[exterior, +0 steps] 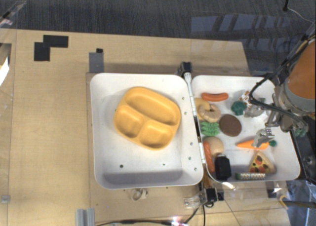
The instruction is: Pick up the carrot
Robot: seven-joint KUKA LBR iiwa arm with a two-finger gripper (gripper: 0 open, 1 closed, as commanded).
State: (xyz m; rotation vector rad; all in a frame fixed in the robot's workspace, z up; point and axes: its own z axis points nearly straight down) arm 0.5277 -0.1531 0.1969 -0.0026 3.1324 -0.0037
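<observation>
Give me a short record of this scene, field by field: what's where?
left bin: white shallow bin holding a yellow three-compartment plastic plate
right bin: white shallow bin of toy foods
target: orange toy carrot, lying flat mid-right
gripper: metal two-finger gripper, directly above the carrot's right end
neighbours: brown round disc; pizza slice; red sausage

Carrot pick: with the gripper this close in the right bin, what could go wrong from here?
The gripper sits over the green-topped end of the carrot, not its middle, so a grasp there might tip or slip. The pizza slice lies just below the carrot and the brown disc to its left; a sideways nudge could push the carrot against them.
</observation>
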